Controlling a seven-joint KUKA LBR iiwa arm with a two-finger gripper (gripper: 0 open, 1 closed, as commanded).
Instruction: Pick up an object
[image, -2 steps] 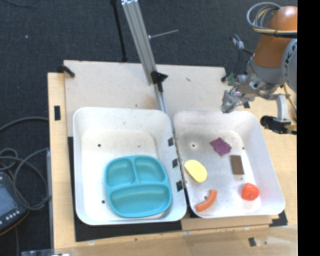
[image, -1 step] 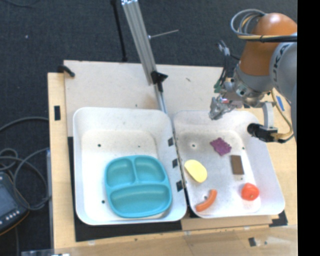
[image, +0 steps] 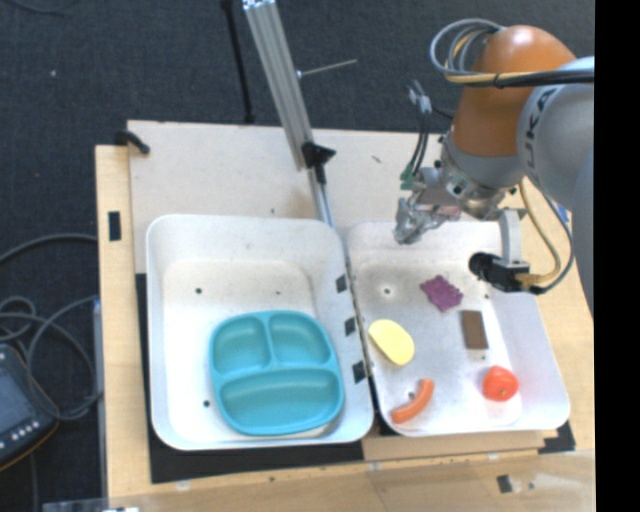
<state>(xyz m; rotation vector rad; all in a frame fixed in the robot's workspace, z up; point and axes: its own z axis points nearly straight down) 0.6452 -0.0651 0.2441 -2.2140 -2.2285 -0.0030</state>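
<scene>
The right bin (image: 530, 330) holds a purple piece (image: 441, 293), a yellow oval piece (image: 391, 342), a small brown block (image: 474, 329), a red round piece (image: 500, 383) and an orange carrot-like stick (image: 413, 400). My gripper (image: 411, 228) hangs over the far left corner of this bin, above and left of the purple piece. Nothing shows between its fingers, and they look close together.
A blue divided plate (image: 275, 372) lies in the left bin (image: 170, 300). A slanted metal pole (image: 285, 90) rises behind the bins. A black cable and connector (image: 497, 270) dangle from the wrist over the right bin's far side.
</scene>
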